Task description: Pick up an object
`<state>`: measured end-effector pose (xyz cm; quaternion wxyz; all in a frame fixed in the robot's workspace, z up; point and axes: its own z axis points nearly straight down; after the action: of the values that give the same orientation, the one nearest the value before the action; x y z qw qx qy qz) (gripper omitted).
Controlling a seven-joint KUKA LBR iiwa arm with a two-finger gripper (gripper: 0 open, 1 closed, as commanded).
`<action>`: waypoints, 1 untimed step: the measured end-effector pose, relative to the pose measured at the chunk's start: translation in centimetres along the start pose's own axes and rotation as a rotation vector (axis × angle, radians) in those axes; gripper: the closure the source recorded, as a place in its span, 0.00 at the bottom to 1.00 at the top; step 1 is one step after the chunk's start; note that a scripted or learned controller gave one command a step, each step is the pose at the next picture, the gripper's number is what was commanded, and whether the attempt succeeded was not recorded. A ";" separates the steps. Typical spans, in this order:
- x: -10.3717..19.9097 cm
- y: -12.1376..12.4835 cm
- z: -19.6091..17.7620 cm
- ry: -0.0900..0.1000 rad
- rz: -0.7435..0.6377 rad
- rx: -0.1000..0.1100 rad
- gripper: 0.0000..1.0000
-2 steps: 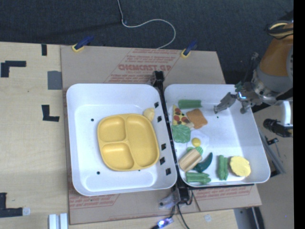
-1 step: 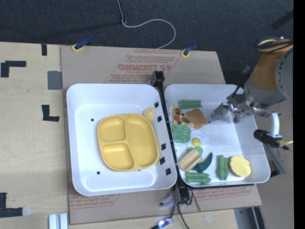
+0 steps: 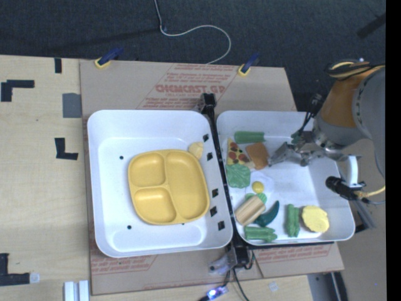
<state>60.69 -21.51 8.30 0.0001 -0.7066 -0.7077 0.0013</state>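
The right bin (image 3: pixel 294 179) holds several toy foods. A brown toast piece (image 3: pixel 257 155) lies beside a pizza slice (image 3: pixel 235 152), with a long green piece (image 3: pixel 249 136) behind them. A leafy green piece (image 3: pixel 238 175), a bun (image 3: pixel 249 209), a dark green pepper (image 3: pixel 268 215), green pods (image 3: pixel 260 233) and a yellow round piece (image 3: pixel 315 219) lie nearer the front. My gripper (image 3: pixel 274 159) reaches in from the right, low over the bin, its tip just right of the toast. Nothing visibly hangs from it.
The left bin (image 3: pixel 106 168) bears a yellow divided plate (image 3: pixel 168 187) and a small pale yellow piece (image 3: pixel 197 149) by the divider. The grey arm with its orange band (image 3: pixel 341 102) stands over the right bin's far right edge. A white cable (image 3: pixel 194 33) runs behind the bins.
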 end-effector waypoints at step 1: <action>0.1 0.1 -1.3 0.000 -0.001 -0.003 1.00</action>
<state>60.84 -21.43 9.59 -0.0010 -0.7061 -0.7081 0.0000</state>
